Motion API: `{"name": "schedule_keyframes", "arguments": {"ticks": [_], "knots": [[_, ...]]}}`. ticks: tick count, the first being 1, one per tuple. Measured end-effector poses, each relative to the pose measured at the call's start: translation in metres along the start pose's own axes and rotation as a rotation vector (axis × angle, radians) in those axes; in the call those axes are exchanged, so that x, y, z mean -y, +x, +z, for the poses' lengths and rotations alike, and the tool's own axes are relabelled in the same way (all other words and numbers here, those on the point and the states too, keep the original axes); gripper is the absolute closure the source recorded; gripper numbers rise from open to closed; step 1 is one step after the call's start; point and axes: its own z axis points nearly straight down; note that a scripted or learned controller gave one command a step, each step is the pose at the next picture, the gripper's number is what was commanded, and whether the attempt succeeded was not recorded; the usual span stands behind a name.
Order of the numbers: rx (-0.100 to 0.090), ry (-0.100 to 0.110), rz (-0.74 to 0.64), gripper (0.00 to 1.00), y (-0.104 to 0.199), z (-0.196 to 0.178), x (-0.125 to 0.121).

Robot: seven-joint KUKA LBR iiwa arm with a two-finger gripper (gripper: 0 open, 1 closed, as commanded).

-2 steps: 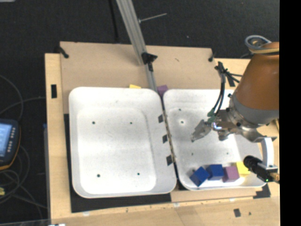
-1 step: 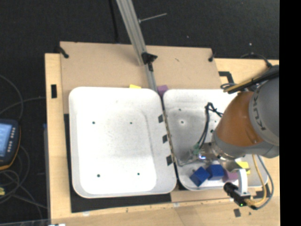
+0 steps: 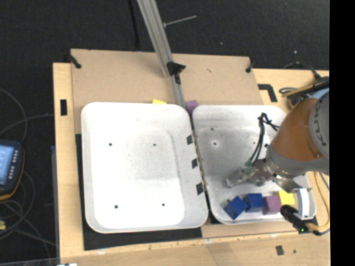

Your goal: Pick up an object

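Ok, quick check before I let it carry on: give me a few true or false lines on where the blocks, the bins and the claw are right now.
1. The blue blocks lie in the right bin. True.
2. The claw hangs over the left bin. False: it is over the right bin, just above the blocks.
3. A purple block sits beside the blue ones. True.
4. A yellow block lies in the middle of the left bin. False: it is in the right bin, next to the purple block.
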Motion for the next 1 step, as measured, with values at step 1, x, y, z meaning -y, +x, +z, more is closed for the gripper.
{"name": "schedule_keyframes", "arguments": {"ticks": [1], "knots": [[-0.002, -0.007, -0.008, 0.00, 0.0757, -0.2221, -0.0256]]}}
